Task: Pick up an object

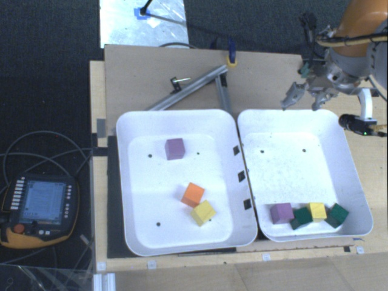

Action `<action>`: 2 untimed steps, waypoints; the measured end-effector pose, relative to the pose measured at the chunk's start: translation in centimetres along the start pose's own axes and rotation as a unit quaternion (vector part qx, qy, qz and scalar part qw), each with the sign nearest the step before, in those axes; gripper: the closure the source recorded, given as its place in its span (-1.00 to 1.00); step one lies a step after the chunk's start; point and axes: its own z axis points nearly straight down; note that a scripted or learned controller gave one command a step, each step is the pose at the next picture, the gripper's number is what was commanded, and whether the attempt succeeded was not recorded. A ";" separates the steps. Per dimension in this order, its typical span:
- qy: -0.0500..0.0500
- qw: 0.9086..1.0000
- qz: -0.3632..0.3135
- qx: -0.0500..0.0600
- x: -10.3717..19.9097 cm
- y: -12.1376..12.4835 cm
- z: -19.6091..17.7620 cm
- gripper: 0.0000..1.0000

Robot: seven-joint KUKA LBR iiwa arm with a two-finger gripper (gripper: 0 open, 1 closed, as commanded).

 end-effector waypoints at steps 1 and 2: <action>0.000 1.000 0.000 0.000 0.2 -0.1 6.3 -1.00; 0.000 1.000 0.000 -0.001 0.1 0.1 10.4 -1.00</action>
